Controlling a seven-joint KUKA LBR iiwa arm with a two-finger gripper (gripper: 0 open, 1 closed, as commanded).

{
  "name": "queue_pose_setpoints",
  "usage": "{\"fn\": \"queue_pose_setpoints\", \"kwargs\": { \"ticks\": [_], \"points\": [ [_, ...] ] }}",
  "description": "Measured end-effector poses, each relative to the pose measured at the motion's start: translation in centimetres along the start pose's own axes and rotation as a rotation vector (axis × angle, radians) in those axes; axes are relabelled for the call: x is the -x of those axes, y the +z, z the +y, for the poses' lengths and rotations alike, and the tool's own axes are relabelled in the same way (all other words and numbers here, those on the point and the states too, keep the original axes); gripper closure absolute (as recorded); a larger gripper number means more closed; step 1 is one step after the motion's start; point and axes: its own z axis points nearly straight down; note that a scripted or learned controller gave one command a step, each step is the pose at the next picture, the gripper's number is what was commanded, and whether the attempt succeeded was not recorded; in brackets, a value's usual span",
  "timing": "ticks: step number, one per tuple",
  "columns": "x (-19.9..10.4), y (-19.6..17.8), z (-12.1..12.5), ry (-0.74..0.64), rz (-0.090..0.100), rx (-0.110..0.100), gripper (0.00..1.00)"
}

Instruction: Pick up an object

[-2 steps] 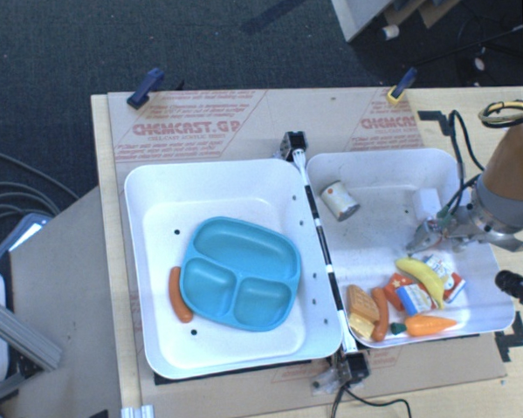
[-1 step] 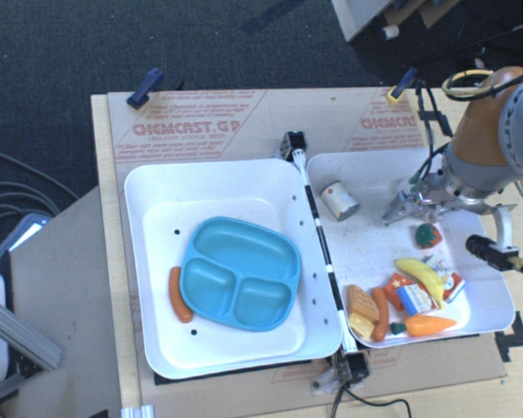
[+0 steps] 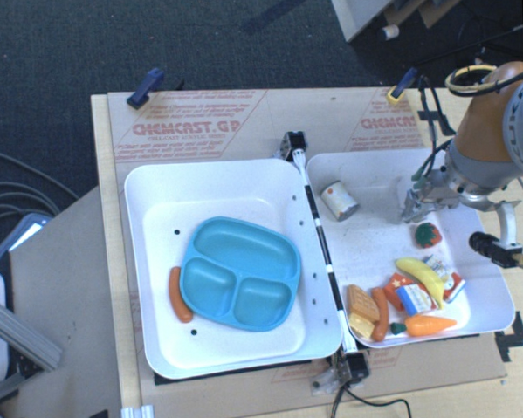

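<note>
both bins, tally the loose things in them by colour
Blue: 2, tray, small carton
Orange or red-brown: 3, sausage, sausage, carrot
Yellow: 1, banana
Tan: 1, cracker
Silver: 1, can
Red and green: 1, strawberry
Total: 9

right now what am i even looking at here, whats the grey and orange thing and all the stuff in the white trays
You are looking down at a slant from one fixed camera above a bench. The grey and orange thing on the right is a robot arm; its gripper, a two-finger claw, hangs over the right bin. I cannot tell whether it is open, and nothing shows between its fingers.

The left bin holds a blue divided plate with a toy sausage beside it.

The right bin holds toy food: a small can, a red and green piece just below the gripper, a banana, a carrot, a cracker and a few more items piled near the front edge.
</note>
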Motion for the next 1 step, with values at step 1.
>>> {"fn": "queue_pose_setpoints", "kwargs": {
  "ticks": [1],
  "points": [
    [-0.01, 0.00, -0.01, 0.000, 0.001, -0.001, 0.00]
  ]
}}
